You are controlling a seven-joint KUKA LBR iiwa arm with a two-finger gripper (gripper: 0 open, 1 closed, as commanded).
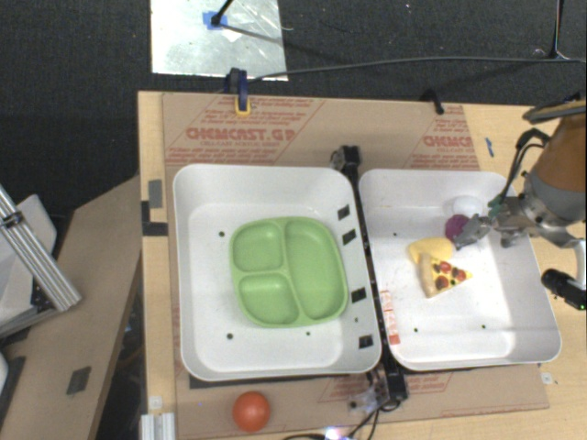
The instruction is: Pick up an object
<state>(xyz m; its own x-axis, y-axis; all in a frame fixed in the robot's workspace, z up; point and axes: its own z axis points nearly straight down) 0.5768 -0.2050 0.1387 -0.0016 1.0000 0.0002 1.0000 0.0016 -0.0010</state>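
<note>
**Desk:** Where does the arm stand against the right-hand bin (pixel 523 337)?

**Photographer:** The grey arm (pixel 559 186), orange-banded, reaches over that bin's far right side. Its gripper (pixel 470 228) hangs low inside the bin, just beside a small purple object (pixel 456 225) and a pale rounded piece (pixel 466 206) behind it.

**Desk:** Holding anything?

**Photographer:** Cannot tell; the claw's tips blur into the purple object, so wide or narrow is unclear.

**Desk:** Other things?

**Photographer:** A toy pizza slice (pixel 439 269) lies near the bin's middle, close to the gripper on its near side. Left of this bin, the second bin (pixel 197 337) holds a green divided plate (pixel 288 271). An orange ball (pixel 251 411) sits on the bench, outside, off the second bin's near edge.
</note>
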